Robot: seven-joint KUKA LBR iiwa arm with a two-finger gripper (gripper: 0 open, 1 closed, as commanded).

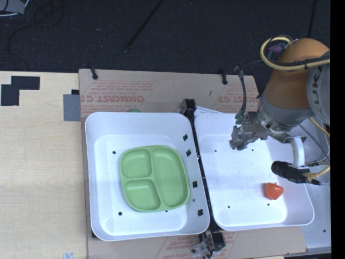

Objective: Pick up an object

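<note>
One red object [273,190] lies in the right bin [253,217], well apart from the hand [239,142]; its grip state unclear.

Only readable thing is red print on the cardboard sheet [141,93] behind the bins, upside down and mirrored-looking, roughly "CHEMCAST GP". More red print at the front edge, too small.

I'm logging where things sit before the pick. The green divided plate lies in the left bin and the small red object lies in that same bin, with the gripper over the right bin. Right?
Not quite. In the camera view, the small red object lies in the right bin, not the left bin. The green divided plate is in the left bin, and the gripper is over the right bin, apart from the red object.
</note>
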